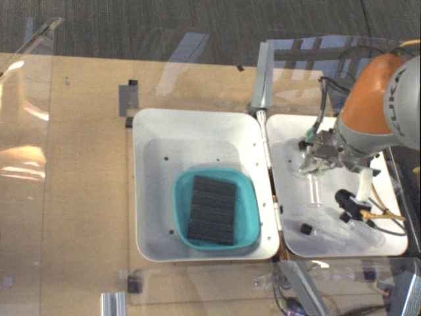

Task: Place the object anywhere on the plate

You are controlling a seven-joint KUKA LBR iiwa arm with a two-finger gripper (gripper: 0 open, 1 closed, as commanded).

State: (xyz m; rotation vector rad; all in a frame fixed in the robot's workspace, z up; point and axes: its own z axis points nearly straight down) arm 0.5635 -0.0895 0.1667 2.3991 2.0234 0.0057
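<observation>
Overhead view of the tabletop (pixel 72 196) with two white bins. The left bin (pixel 148 176) holds a teal plate (pixel 179 203). A dark grey ribbed block (pixel 212 209) lies flat on the plate, a little left of its middle and inside the rim on all sides. The gripper (pixel 314 163) hangs over the right bin (pixel 289 133), well apart from the plate. From this angle it cannot be told whether the gripper is apart or together, and nothing is seen held in it. A small black piece (pixel 305 228) lies on the right bin's floor, near the front edge.

If the ribbed block is the object meant, the placement looks complete, and the remaining risk is disturbance. A return pass low over the divider between the bins could clip the plate's near rim and slide the plate, or tip the block off it. If the small black piece is the target instead, it lies close to the bin wall, so a descending gripper may strike the wall or push the piece aside. The block covers most of the plate, so a second item set there could land on the ribs and roll off.
</observation>
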